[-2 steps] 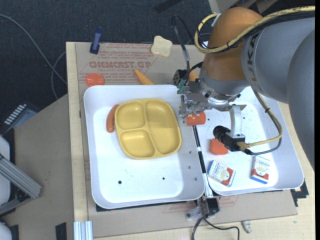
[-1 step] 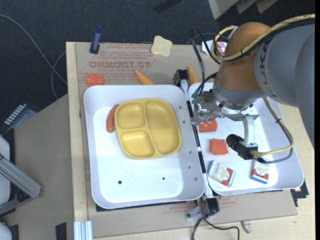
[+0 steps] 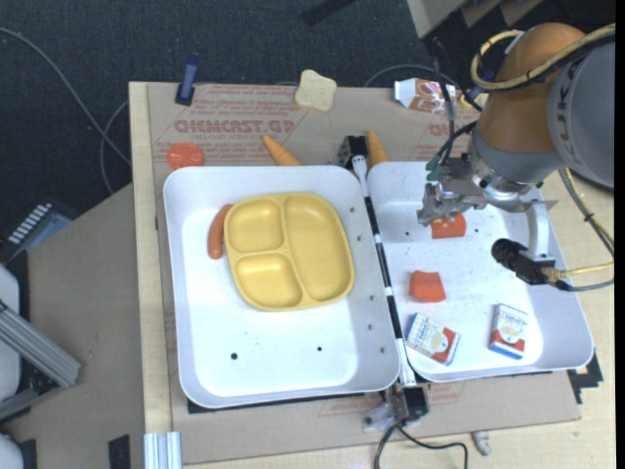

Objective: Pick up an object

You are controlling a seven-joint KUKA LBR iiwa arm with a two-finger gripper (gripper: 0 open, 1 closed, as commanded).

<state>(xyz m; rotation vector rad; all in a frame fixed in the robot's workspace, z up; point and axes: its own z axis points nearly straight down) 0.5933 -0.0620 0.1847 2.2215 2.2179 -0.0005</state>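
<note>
While the gripper [image 3: 447, 208] hangs over the far half of the right bin [image 3: 576, 330], I log it as sitting directly above a small orange-red block [image 3: 449, 227], near that bin's far left corner. From this slanted view I cannot tell how the gripper is set, nor whether anything of it touches the block; the wrist hardware hides the tips.

Candidate things in the right bin: the block under the gripper; a second orange-red block [image 3: 427, 285] toward the bin's middle, close to its left wall; two small printed cartons [image 3: 431, 339] [image 3: 509, 329] along the near edge, well apart from each other.

Left bin [image 3: 195, 291] carries a yellow divided tray [image 3: 289, 249] with a sausage-like piece [image 3: 216, 233] tucked against the tray's left side. Loose bits lie on the bench beyond the bins' far edges.

My judgement: the step in hand is the descent and close on the block under the gripper. To do it well I would:
- keep the approach vertical and centred on the block, so neither side nudges it away;
- go low enough to catch the block's sides, short of pressing on the bin floor;
- close gently, then lift straight, and confirm the block rises with the gripper before counting it.

Risk: the block is small and light-looking; an off-centre close may flick it toward the bin's far wall.
</note>
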